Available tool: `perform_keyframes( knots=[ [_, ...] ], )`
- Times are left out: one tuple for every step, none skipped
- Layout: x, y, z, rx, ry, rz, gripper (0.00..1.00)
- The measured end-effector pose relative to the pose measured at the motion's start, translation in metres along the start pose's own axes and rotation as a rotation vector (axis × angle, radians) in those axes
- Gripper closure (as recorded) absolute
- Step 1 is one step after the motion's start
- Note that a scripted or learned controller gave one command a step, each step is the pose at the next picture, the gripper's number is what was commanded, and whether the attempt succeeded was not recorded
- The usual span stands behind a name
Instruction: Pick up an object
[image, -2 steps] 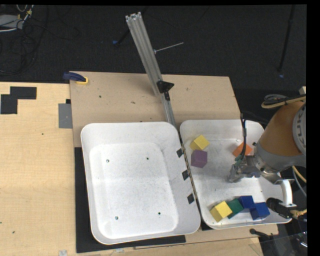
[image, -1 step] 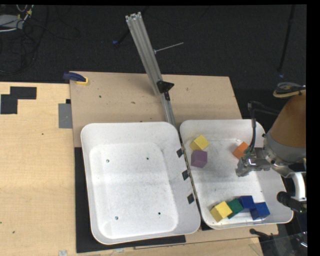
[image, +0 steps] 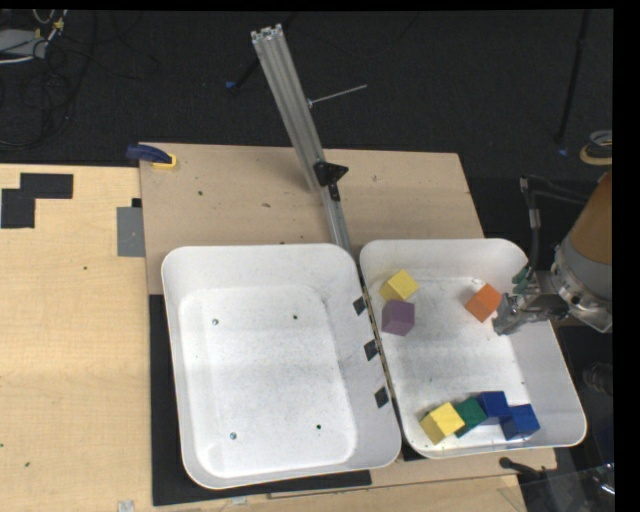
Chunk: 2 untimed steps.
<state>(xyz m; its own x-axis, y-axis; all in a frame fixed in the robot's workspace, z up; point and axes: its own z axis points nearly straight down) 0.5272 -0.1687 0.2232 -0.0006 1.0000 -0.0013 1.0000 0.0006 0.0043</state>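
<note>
The right bin (image: 455, 250) holds several small blocks. An orange block (image: 484, 301) lies near its right wall. A yellow cube (image: 400, 286) and a purple cube (image: 398, 317) sit close together at the bin's left side. Along the front edge, a yellow block (image: 441, 422), a green block (image: 470, 413) and two blue blocks (image: 492, 404) (image: 519, 422) are bunched together. My gripper (image: 514, 306) reaches in over the right wall, just to the right of the orange block and very close to it. Whether it touches the block is unclear.
The left bin (image: 190, 270) stands beside the right one, with black clips (image: 370, 348) along the shared edge. A slanted aluminium rail (image: 300, 120) rises behind the bins. A blue and yellow clamp (image: 150, 155) lies at the board's far left corner.
</note>
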Motion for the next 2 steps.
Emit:
perform_keyframes(
  knots=[
    [-0.012,0.0,-0.052,0.001,0.0,-0.001,1.0],
    [0.037,0.012,-0.054,0.005,0.003,-0.004,1.0]
  ],
)
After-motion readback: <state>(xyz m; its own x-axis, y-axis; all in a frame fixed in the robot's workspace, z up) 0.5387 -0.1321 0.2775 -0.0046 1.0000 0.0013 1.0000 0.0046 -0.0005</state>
